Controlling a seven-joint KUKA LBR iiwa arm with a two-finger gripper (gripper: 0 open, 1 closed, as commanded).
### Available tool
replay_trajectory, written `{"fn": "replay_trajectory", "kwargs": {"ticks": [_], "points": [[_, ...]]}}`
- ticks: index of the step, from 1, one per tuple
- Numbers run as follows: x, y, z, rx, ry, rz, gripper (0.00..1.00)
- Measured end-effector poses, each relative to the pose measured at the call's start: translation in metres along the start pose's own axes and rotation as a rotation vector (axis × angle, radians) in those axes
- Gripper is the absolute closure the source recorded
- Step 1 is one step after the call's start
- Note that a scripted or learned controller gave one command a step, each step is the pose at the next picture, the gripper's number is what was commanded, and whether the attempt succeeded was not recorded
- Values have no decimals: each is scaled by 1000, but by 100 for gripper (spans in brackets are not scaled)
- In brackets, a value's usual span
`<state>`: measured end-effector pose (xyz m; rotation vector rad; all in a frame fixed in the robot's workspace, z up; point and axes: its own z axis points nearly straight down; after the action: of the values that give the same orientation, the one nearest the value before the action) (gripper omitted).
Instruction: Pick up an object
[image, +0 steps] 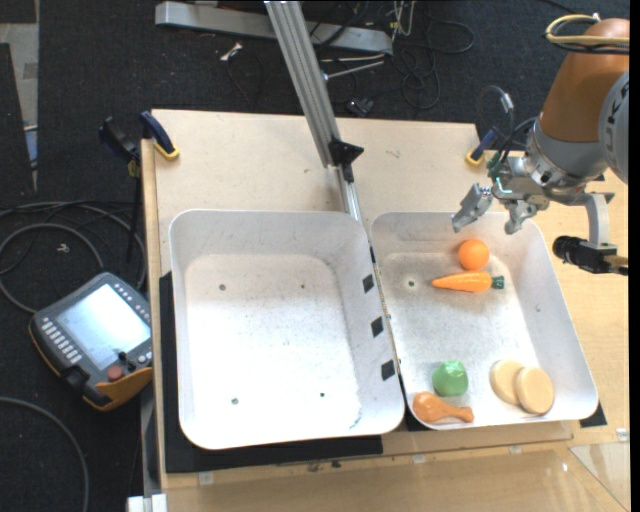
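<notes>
My gripper (494, 214) hangs open over the far edge of the right bin (565, 320), its two fingers spread with nothing between them. Just below it in the bin lies an orange ball (473, 254), and a carrot (466, 283) lies next to the ball on its near side. At the bin's near end sit a green round object (450, 378), an orange chicken-leg shape (441, 408) and a pair of tan bread slices (523, 386).
The left bin (200, 250) lies beside the right one, with a slanted metal pole (312, 85) rising behind the divide. A teach pendant (95, 338) rests on the floor to the left. Clamps (155, 135) grip the bench's far corners.
</notes>
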<state>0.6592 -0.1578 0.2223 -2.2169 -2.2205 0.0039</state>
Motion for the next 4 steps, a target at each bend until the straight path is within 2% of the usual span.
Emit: {"fn": "replay_trajectory", "kwargs": {"ticks": [1, 2, 3, 4], "points": [[0, 1, -3, -5, -2, -2, 0], [-2, 2, 40, -1, -1, 1, 0], [-4, 12, 94, -13, -8, -1, 0], [-7, 16, 91, -32, -13, 0, 0]]}}
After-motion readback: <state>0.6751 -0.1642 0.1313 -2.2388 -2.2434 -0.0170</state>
